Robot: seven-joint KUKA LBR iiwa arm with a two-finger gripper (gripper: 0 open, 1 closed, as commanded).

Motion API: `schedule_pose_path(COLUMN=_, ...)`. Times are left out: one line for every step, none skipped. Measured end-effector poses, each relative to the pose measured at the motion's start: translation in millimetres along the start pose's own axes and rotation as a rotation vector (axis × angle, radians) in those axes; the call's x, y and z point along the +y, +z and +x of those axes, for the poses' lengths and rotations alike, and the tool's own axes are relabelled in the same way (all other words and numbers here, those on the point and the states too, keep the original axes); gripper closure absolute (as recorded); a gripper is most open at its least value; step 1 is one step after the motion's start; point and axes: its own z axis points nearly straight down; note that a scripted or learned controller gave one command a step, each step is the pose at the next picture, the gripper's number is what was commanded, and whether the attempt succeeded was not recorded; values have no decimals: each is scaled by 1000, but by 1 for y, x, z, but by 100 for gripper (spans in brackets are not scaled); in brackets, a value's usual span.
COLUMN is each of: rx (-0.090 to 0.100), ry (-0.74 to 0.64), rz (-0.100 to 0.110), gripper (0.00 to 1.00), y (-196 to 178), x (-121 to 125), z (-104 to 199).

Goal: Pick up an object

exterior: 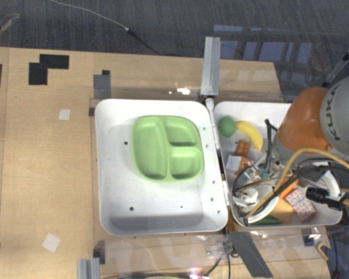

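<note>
I cannot tell the claw's point(257, 176) state amid cables in the right bin point(253, 106), beside a smooth banana point(250, 133).

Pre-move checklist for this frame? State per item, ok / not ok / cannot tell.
1. Arm over the right bin, where the loose objects lie: ok. The orange band sits above it.
2. Gripper state: cannot tell. Cables cover the wrist area.
3. Object held: cannot tell. Nothing can be seen in a grasp.
4. Targets in reach: ok. The green ball and banana lie exposed at the bin's far end.
5. Clutter near the arm: not ok. Packets lie partly under cables.
6. Left bin: ok. The green divided tray lies flat in it, clear of the arm.
</note>
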Motion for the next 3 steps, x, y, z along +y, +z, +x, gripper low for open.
schedule_pose_path(rx=-12, ry=-5, rz=-6, gripper=100, y=-13, x=1, z=-4)
schedule_pose_path(rx=8, ry=-206, rz=7, gripper=100, y=-156, x=16, z=-79)
schedule_pose_path(rx=21, ry=-172, rz=19, gripper=100, y=-56, x=59, z=-105)
